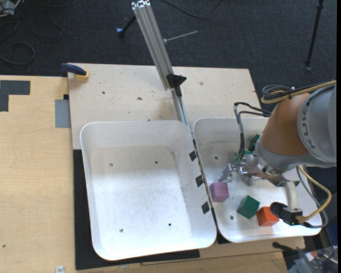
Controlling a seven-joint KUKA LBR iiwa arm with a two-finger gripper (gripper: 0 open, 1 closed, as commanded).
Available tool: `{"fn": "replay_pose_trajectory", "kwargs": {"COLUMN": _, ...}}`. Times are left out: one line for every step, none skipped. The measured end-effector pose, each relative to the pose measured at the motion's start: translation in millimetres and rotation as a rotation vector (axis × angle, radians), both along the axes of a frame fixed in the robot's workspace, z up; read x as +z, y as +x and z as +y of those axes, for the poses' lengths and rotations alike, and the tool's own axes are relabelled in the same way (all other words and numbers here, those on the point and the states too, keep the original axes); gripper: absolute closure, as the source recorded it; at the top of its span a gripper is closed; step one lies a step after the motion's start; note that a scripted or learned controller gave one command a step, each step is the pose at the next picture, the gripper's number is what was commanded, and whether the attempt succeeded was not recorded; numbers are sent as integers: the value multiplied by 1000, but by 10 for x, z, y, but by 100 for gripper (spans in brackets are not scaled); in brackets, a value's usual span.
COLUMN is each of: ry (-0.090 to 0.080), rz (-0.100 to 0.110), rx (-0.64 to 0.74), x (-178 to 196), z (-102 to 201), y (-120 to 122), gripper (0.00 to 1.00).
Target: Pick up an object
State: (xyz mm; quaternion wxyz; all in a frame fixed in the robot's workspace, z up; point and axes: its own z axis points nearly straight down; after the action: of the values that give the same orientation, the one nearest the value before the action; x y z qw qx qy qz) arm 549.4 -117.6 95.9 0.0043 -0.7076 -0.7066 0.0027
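Three small blocks sit in the right white bin [216,131] — lilac cube [219,191] at its left wall, green cube [248,207], orange cube [267,216]. Your metal two-finger gripper [237,171] hovers near the lilac — whether it's parted I cannot tell; centre over it before descending.

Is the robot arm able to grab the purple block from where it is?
Probably yes. The purple block lies in the right bin with bare white floor around it, and the gripper hangs just above and to its right. The green block and orange block sit farther off.
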Motion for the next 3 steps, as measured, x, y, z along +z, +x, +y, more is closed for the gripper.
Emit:
{"fn": "replay_pose_trajectory", "kwargs": {"ry": -1, "rz": -4, "rx": -9, "x": 130, "z": -23, "y": 8, "gripper": 100}}
{"fn": "replay_pose_trajectory", "kwargs": {"ry": -2, "rz": -13, "rx": 2, "x": 731, "z": 19, "y": 70, "gripper": 100}}
{"fn": "replay_pose_trajectory", "kwargs": {"ry": -2, "rz": -14, "rx": 3, "x": 1315, "z": 55, "y": 154, "gripper": 100}}
